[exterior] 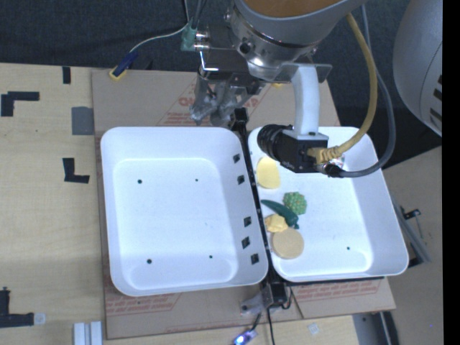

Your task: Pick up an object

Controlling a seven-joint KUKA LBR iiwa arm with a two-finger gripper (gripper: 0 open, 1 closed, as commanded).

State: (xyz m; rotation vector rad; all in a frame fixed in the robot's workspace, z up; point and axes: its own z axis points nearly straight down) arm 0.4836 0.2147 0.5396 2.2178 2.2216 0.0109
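Observation:
Several small toy foods lie along the left side of the right bin (359,214): a pale yellow piece (268,172), a green broccoli-like piece (295,203), a dark green strip (277,209), a small yellow lump (276,224) and a round tan disc (288,245). My gripper (219,110) hangs over the back rim of the left bin (172,214), near the divide between the two bins. It is well behind the foods and I see nothing in it.
A black cylindrical unit (287,149) on a white bracket, with a yellow hose, hangs over the right bin's back left corner, just behind the pale yellow piece. The arm's big body covers the top middle. Cardboard lies under both bins.

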